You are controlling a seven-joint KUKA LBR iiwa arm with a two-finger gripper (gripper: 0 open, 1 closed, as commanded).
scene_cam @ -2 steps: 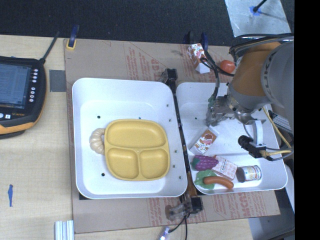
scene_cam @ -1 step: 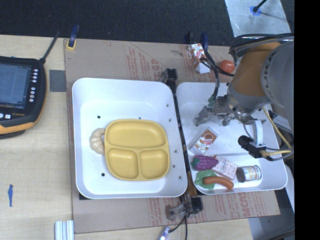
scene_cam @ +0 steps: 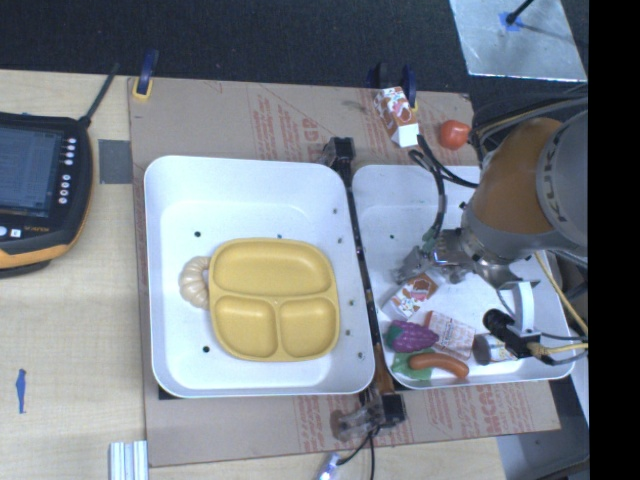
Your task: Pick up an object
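My gripper [scene_cam: 418, 265] is low inside the right bin [scene_cam: 390, 193], near its middle, at the end of the grey arm with the orange band. Just below it lies a small red-and-white carton [scene_cam: 414, 294], very close to the gripper tip; whether they touch is unclear. Further toward the front of the bin lie a purple bunch of grapes [scene_cam: 411, 336], a flat white-and-red packet [scene_cam: 450, 330] and a hot dog [scene_cam: 438, 366]. Nothing can be seen held in the gripper.
The left bin [scene_cam: 175, 193] holds a yellow divided plate [scene_cam: 272, 298] with a beige shell-like toy [scene_cam: 193, 281] at its left side. Behind the right bin, on the cardboard, are a small carton [scene_cam: 397, 114] and a red tomato [scene_cam: 454, 133]. A control pendant [scene_cam: 35, 188] sits far left.
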